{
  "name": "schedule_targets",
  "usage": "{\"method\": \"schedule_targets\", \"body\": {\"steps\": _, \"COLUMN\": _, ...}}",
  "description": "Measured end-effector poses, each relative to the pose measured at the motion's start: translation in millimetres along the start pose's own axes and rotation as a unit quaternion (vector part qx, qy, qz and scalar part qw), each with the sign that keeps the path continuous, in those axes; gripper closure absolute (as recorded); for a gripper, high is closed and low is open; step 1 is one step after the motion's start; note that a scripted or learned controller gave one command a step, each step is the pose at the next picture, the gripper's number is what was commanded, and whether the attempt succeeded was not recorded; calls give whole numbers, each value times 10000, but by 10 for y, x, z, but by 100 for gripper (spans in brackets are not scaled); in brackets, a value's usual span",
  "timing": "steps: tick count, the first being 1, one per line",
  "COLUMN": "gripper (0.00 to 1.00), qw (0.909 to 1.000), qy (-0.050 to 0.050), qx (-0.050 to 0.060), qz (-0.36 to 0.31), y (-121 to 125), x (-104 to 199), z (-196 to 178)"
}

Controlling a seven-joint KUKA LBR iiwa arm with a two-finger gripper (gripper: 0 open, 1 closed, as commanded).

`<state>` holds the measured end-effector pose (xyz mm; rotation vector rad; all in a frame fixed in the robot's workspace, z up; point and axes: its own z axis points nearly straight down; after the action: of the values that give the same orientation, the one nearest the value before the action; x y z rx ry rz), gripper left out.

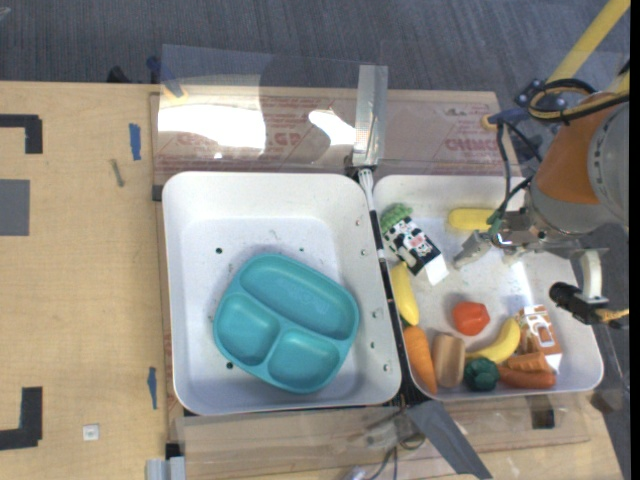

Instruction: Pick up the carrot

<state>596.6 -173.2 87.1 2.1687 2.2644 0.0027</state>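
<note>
In the camera view, two white bins are seen side by side on the worktop (70,268): the left bin (190,298) holds a teal divided plate (287,320), and the right bin (590,363) holds a crowd of toy food. The carrot (419,357) lies at the near left edge of the right bin, along the wall between the bins, with a yellow banana (403,293) just above it and a brown bread roll (449,358) touching its right side. The gripper (497,240) is held above the far part of the right bin, near a second yellow piece (468,218) and well apart from the carrot; nothing is seen between its parts, and whether the jaws are spread or pressed together cannot be told. For a good grasp, it is judged that the gripper should be brought toward the near left corner and turned so that the jaws close across the carrot's narrow width. Little room is left by the wall and the roll, so a careful straight descent is advised.
</note>
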Motion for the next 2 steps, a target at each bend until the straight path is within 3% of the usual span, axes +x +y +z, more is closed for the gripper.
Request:
{"method": "schedule_targets", "body": {"steps": 1, "gripper": 0, "qw": 9982, "qy": 155, "qx": 274, "qz": 513, "y": 618, "x": -337, "z": 22}}
{"method": "schedule_targets", "body": {"steps": 2, "gripper": 0, "qw": 9932, "qy": 25, "qx": 23, "qz": 1164, "y": -327, "x": 104, "z": -2}}
